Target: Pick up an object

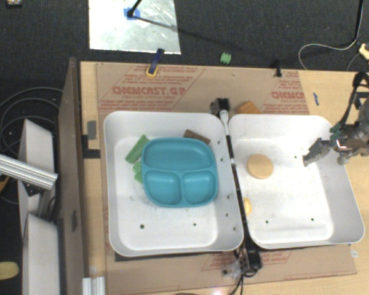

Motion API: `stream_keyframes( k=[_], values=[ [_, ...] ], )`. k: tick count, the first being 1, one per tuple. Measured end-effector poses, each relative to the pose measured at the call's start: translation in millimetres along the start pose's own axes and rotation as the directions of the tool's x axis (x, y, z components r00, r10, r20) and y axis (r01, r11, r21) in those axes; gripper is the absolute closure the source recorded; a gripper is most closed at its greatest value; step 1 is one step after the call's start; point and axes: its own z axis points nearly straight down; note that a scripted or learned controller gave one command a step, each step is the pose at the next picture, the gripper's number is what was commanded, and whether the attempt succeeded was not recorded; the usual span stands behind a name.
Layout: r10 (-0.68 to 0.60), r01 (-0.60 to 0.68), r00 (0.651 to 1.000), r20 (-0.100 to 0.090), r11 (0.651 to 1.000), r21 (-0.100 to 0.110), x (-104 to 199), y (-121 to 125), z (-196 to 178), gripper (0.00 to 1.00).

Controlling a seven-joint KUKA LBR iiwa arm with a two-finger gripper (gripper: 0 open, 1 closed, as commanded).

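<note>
Claw (323,150) is hanging over the right bin's (295,232) far edge, can't tell how open, nothing visibly in it. Puck (260,166) sits mid-bin; being flat, it could easily slip out.

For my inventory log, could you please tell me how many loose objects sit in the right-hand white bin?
2: a round tan disc on the floor left of centre, and a small yellow piece at the left wall, partly hidden by the rim, so more may be hidden there.
</note>
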Motion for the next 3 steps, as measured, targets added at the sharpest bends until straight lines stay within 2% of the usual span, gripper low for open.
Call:
stream_keyframes(
  k=[1, 2, 3],
  values=[
    [-0.006, 0.006, 1.000, -0.004, 1.000, 0.007, 49.4, 12.4, 125.8, 0.00],
    [-0.005, 0.005, 1.000, -0.001, 1.000, -0.002, 58.6, 79.1, 194.1, 0.00],
    [-0.001, 0.001, 1.000, -0.001, 1.000, -0.002, 57.2, 77.6, 180.1, 1.00]
  ],
)
